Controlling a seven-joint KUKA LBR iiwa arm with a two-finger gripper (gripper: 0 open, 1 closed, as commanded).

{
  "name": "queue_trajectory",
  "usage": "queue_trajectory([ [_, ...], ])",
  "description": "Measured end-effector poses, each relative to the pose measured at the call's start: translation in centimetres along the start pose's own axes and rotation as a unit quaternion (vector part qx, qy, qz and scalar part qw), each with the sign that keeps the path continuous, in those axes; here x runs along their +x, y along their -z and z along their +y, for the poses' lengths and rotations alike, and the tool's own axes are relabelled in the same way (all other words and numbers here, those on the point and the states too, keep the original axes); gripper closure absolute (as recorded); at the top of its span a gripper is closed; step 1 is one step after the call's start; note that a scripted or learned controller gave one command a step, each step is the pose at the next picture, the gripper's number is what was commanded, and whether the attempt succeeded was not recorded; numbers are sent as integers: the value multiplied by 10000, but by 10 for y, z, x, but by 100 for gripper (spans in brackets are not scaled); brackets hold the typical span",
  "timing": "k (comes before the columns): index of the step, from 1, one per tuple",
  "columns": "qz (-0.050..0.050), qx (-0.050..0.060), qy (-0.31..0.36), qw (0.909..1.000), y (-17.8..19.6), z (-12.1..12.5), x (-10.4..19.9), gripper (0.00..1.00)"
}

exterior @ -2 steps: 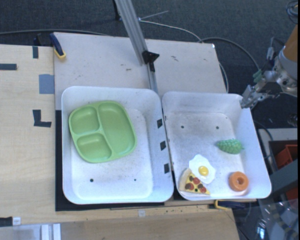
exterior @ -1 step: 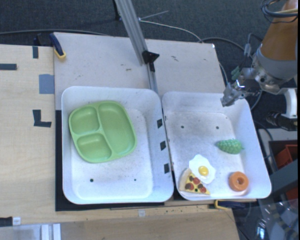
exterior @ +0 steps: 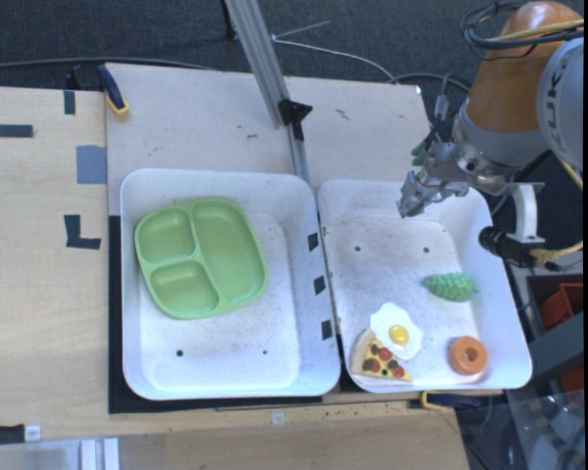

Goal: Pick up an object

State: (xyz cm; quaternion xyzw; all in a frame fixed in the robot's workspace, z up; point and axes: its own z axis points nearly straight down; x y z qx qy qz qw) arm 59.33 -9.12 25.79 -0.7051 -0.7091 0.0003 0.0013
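Objects for picking all lie in the right bin (exterior: 343, 262), clustered toward its near right end: a green leafy toy (exterior: 450, 286) by the right wall, a fried egg (exterior: 396, 327) nearer the middle, a pizza slice (exterior: 380, 359) touching the egg on its near side, and an orange ring-shaped doughnut (exterior: 467, 355) in the near right corner. Left bin (exterior: 137, 360) carries a green three-compartment plate (exterior: 201, 256), lying flat toward its far left. Arm comes in from the right; pincer (exterior: 413, 202) hangs over the far end of the right bin, well apart from all four toys. Nothing visible between its tips; how far they are spread, I cannot tell. A metal pole (exterior: 265, 62) slants across the tabletop (exterior: 39, 262) behind the bins.
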Motion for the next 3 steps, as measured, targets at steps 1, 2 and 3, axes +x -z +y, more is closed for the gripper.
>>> queue_trajectory([
  [1, -4, 2, -1, 10000, -12, 0, 45, 100],
  [2, 1, -7, 11, 10000, -7, 0, 102, 100],
  [3, 0, -6, 9, 10000, -4, 4, 153, 100],
])
